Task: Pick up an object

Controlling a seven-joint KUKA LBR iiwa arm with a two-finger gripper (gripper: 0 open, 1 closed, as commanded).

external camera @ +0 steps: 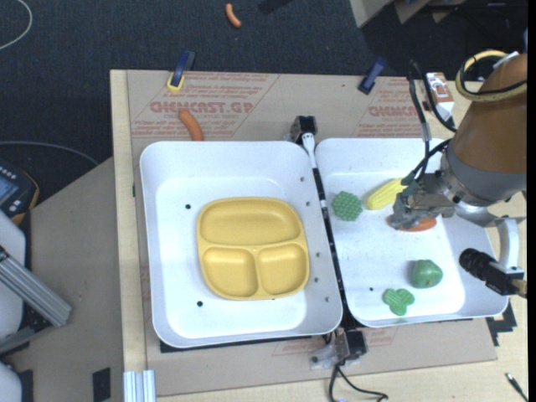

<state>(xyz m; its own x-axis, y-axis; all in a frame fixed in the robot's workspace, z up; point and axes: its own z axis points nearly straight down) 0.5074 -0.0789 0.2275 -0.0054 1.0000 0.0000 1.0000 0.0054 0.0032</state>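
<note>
The grey two-finger gripper [412, 212] is low in the right-hand shallow white bin [368, 296], near its far right side, with a small orange-red piece [421, 223] directly under it and a yellow plastic corn cob [385, 193] touching or just beside it on the side toward the bin's far edge. Whether the fingers are spread or closed on anything cannot be told. The likely failure is a closure that catches only the edge of the orange-red piece or nudges the corn cob, so the lift comes up bare; the green leafy toy [347, 205], green apple-like ball [426, 273] and small green broccoli-like toy [399, 300] lie well apart.
</note>
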